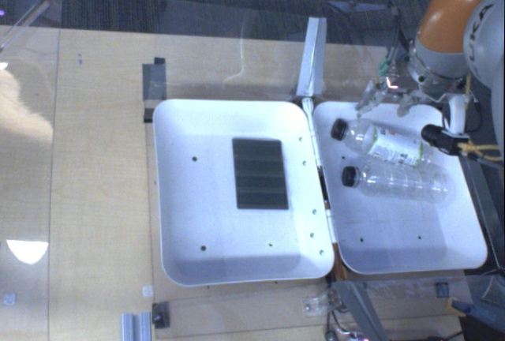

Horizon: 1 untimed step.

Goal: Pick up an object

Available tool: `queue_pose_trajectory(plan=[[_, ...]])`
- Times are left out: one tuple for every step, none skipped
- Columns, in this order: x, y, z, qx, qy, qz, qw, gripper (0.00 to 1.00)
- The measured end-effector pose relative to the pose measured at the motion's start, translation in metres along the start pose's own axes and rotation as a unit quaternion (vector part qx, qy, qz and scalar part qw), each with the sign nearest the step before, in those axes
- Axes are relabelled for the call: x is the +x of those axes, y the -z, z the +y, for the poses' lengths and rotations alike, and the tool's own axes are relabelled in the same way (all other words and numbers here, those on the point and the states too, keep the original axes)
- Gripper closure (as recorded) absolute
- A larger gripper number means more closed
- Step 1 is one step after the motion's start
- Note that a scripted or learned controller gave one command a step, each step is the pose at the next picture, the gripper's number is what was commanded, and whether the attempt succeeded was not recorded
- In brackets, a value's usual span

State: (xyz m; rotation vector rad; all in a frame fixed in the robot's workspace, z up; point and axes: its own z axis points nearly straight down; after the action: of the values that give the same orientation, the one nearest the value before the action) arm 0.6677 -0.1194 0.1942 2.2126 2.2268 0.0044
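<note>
Two clear plastic bottles lie in the right bin [410, 252], both with black caps pointing toward its left wall: the labelled bottle [383, 144] near the far edge, the bare bottle [398, 180] just in front of it. My gripper [388, 95] hangs over the bin's far edge, fingers spread, gripping nothing. A dark ridged block [259, 173] sits mid-floor in the left bin [181, 197].

two white bins [181, 252] on wood bench [79, 213]
</note>
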Motion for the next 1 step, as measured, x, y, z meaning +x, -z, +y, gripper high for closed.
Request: queue_pose_trajectory(plan=[[0.0291, -0.1072, 0.002, 0.0, 0.061, -0.001, 0.9982, 0.0]])
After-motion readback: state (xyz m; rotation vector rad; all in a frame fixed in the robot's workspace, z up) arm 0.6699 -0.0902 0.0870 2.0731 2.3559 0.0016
